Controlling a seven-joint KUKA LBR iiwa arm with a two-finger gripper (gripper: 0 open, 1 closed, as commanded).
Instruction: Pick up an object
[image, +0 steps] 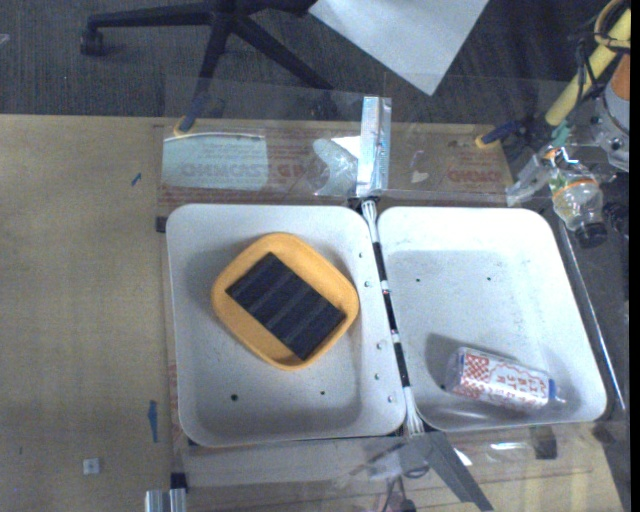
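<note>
Gripper (572, 192) at far right corner, beyond right bin (480, 250); finger state: cannot tell (blurred clutter). Nearest pick: red-white packet (500, 379), near-right of bin, long axis left-right, slightly tilted.

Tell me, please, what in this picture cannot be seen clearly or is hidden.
- Print on the red-and-white patterned tube in the right white bin: too small to read.
- Arm parts at the upper right corner: cut off by the edge, cluttered; gripper not identifiable.
- Underside of the yellow rounded pad with dark panel: hidden, it lies flat.
</note>
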